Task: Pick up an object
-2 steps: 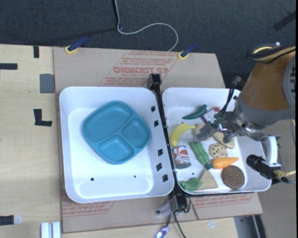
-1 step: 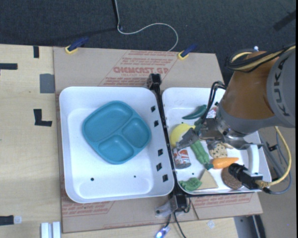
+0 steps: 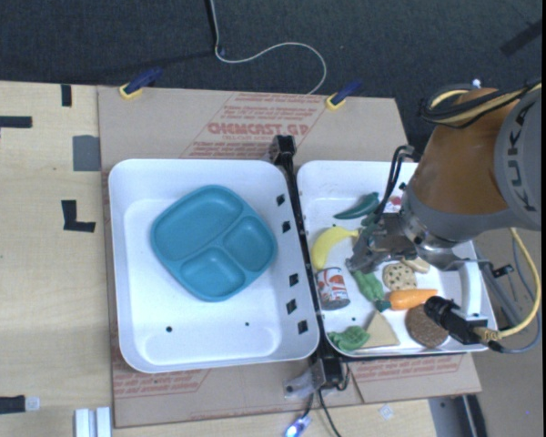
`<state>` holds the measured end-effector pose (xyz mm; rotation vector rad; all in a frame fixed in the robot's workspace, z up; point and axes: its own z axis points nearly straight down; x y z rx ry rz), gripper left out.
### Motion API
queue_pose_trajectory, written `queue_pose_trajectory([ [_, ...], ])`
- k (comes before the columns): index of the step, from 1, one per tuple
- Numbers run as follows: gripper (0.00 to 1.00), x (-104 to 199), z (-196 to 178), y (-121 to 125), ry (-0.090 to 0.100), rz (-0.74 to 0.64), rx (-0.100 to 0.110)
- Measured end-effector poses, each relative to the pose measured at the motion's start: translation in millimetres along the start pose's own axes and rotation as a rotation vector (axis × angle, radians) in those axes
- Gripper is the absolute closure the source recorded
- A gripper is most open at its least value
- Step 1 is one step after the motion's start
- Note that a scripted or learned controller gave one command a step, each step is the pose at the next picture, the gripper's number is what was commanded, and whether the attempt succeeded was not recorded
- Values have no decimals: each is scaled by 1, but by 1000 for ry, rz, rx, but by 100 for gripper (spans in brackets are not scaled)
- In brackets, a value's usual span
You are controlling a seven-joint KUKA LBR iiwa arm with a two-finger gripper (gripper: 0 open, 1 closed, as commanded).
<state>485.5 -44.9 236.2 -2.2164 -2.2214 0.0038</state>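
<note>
Overhead, the arm (image 3: 464, 176) covers the right bin (image 3: 332, 178), and its gripper (image 3: 375, 251) hangs low just right of the banana (image 3: 330, 243); whether the tool is apart or together cannot be told. Left of the banana, the other bin holds a blue divided plate (image 3: 213, 241). Below the banana stands a small can (image 3: 333, 287). Probably light, hollow plastic, the banana's smooth curve may slip; grip across its middle.

A pale wooden bench (image 3: 36, 271) with black tape marks (image 3: 73, 217) carries a printed cardboard sheet (image 3: 246, 130) clipped at its far edge, and beyond lies dark carpet (image 3: 91, 16) crossed by a white cable (image 3: 273, 53).
</note>
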Motion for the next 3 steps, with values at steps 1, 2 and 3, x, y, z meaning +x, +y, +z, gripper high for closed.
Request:
queue_pose_trajectory([
  [1,100,4,41,79,-2,-1,-5],
  [2,100,51,-58,38,2,-4,-11],
  [3,100,97,-168,-3,2,-7,-13],
])
